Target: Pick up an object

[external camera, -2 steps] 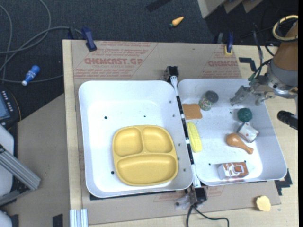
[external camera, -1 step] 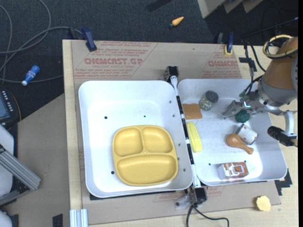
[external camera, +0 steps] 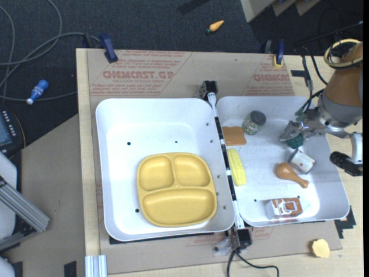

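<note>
The right bin (external camera: pixel 323 209) holds several small items: a grey-green can (external camera: pixel 253 122), a brown toast slice (external camera: pixel 234 136), a yellow corn cob (external camera: pixel 236 166), a brown drumstick (external camera: pixel 291 174), a small white carton (external camera: pixel 303 161) and a brown-and-white box (external camera: pixel 285 208). My gripper (external camera: pixel 296 133) is low over the right side of that bin, just above the white carton and to the right of the can. Something small and greenish shows at its tip, but I cannot make out what it is.
The left bin (external camera: pixel 115 126) contains a yellow divided plate (external camera: pixel 176 188). A yellow lump (external camera: pixel 320 247) lies on the bench at the front right. Blue clamps (external camera: pixel 108 46) stand at the back corners. On the floor lie a blue bottle (external camera: pixel 38 91) and an orange piece (external camera: pixel 215 25).
</note>
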